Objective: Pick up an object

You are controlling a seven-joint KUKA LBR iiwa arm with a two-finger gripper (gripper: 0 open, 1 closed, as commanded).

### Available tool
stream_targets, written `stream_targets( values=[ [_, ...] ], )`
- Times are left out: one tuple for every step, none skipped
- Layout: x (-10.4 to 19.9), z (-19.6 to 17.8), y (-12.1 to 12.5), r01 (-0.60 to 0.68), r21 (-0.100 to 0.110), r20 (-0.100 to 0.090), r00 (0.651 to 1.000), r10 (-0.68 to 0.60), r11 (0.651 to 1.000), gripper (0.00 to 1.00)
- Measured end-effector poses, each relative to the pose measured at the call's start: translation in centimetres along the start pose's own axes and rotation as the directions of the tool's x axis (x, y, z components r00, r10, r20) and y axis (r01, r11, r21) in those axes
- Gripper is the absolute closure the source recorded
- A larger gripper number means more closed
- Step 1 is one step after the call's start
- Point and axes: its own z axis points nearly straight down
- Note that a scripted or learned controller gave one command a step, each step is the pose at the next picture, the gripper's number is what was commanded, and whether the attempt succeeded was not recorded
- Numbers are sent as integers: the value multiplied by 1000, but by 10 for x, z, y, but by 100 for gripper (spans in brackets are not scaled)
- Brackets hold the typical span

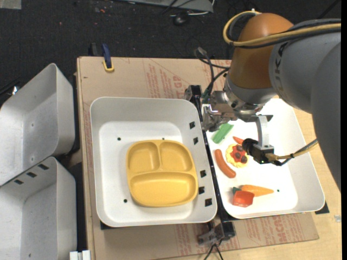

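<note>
Nothing was picked up yet, as far as could be judged. A yellow tray (161,173) was sat mid left bin (108,118). In the right bin (303,145), a green piece (222,132) was parked near the top-left corner, with the gripper (216,115) positioned right by it. A sausage (224,163) and carrot (256,189) were scattered lower down. How open the gripper was couldn't be made out, and nothing was seen held.

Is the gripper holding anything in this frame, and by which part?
Cannot tell. The gripper is right beside the green piece in the right bin, but any hold is hidden.
</note>
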Motion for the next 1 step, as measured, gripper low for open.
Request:
stream_targets(
  values=[
    [59,-2,11,1,-2,0,1000,0,1000,100]
  ],
)
